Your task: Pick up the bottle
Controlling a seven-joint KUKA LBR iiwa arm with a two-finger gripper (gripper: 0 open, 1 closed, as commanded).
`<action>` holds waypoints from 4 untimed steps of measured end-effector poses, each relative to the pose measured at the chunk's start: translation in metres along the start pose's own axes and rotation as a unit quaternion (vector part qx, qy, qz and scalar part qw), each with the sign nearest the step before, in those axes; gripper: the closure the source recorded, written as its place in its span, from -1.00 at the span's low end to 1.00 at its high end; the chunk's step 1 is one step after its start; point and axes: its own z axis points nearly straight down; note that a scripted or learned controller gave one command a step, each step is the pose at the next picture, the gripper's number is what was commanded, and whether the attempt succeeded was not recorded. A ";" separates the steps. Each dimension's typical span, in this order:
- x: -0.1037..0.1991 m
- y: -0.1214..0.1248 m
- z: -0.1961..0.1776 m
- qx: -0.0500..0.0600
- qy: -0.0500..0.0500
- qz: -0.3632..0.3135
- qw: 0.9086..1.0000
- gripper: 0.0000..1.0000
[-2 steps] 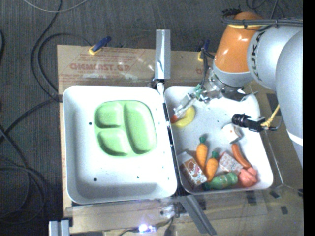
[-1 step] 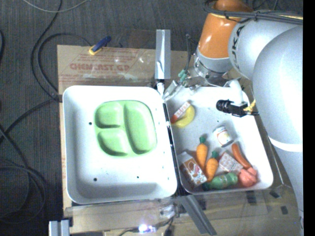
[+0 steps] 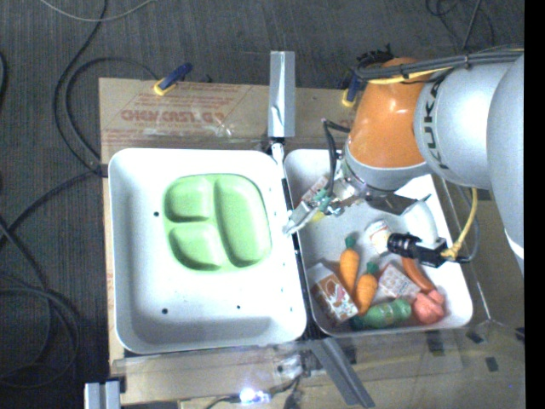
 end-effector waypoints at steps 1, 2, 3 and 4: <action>0.056 -0.063 0.000 0.000 0.001 -0.146 0.989 -1.00; 0.056 -0.063 0.000 0.000 0.001 -0.146 0.989 -1.00; 0.079 -0.052 0.000 0.000 0.000 -0.102 0.995 -1.00; 0.107 -0.014 0.053 -0.004 0.000 -0.084 0.996 -1.00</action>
